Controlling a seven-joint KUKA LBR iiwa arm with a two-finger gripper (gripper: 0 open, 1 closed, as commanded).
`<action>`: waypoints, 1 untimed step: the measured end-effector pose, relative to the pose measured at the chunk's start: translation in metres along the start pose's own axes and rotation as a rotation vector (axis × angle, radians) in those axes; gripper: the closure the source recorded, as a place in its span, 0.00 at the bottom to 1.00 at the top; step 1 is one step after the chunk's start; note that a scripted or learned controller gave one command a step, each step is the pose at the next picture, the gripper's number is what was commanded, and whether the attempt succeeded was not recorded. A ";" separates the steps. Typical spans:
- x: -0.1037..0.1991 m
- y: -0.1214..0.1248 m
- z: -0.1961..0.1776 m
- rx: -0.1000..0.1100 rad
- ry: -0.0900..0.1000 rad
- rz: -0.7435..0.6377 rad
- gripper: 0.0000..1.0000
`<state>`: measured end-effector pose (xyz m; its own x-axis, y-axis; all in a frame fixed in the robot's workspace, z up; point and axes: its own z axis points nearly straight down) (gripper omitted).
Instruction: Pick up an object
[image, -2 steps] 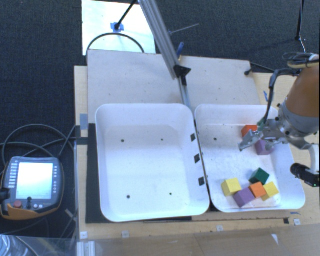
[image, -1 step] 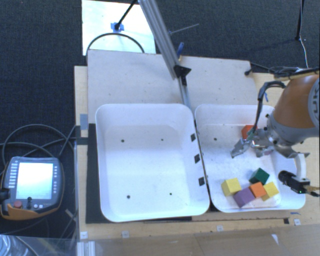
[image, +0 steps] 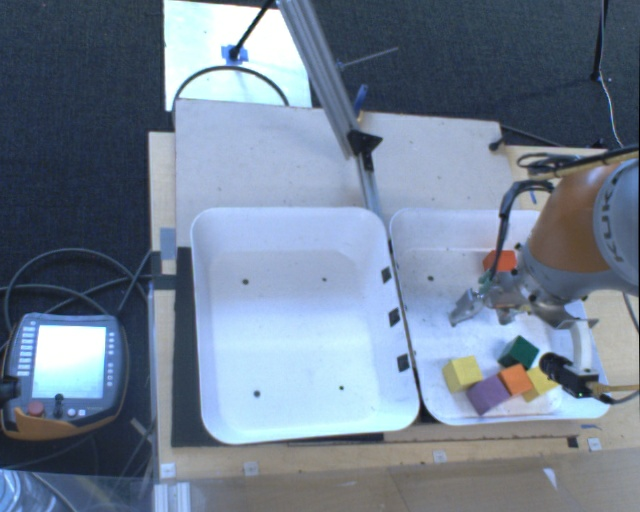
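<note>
My gripper (image: 483, 312) hangs over the middle of the right bin (image: 440, 235), open, with bare bin floor between its fingers. Just behind it, partly covered by the wrist, lies an orange block (image: 500, 261). A cluster of blocks sits in the bin's front right corner, below the gripper: a yellow block (image: 462, 373), a purple block (image: 488, 393), a second orange block (image: 515, 379), a green block (image: 519, 352) and a small yellow block (image: 540, 383). None of them touches the gripper.
The left bin (image: 290, 400) adjoins the right one along a shared wall with black clips (image: 394, 317). A slanted metal pole (image: 330, 75) crosses the back of the bench. A teach pendant (image: 62, 375) lies off the bench at the left.
</note>
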<state>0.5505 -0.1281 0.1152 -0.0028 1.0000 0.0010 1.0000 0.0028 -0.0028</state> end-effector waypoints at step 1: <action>-0.001 0.002 -0.013 -0.006 -0.001 -0.002 1.00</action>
<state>0.5523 -0.1289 0.1284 -0.0048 1.0000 -0.0004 1.0000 0.0048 0.0034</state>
